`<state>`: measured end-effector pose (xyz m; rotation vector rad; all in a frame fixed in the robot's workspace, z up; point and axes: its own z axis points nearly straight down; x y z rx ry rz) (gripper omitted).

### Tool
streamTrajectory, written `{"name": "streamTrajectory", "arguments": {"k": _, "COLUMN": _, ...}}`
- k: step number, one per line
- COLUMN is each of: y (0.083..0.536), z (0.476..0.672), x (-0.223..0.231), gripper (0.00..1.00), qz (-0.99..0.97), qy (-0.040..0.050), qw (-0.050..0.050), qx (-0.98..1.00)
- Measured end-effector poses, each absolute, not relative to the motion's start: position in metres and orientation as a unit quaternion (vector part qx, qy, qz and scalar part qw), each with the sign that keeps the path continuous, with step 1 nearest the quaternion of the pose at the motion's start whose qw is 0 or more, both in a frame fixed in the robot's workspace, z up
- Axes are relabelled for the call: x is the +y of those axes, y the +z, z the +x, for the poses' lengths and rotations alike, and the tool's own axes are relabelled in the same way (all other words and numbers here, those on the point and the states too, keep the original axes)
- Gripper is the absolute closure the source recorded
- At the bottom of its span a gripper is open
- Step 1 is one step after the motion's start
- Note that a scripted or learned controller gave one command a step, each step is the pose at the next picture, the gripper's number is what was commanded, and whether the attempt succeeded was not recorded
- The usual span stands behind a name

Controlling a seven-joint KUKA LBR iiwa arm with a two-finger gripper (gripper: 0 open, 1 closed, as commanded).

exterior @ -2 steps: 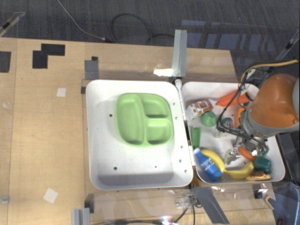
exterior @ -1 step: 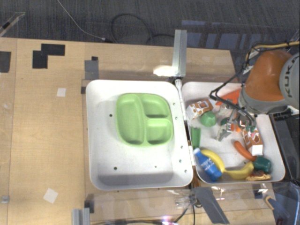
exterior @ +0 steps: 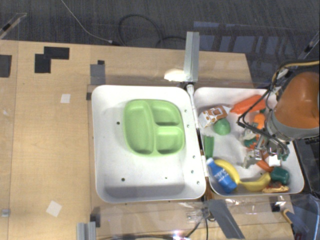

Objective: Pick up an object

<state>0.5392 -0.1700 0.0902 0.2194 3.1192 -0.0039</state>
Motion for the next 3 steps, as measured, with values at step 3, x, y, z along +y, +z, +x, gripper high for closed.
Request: {"name": "streamTrajectory", "arguments": {"k": 3, "y": 0.089, "z": 0.594, "x": -0.093, "gripper": 0.0, "qz": 0.311, "qy": 0.0011, "qw": 0.007, "qx": 0.95}}
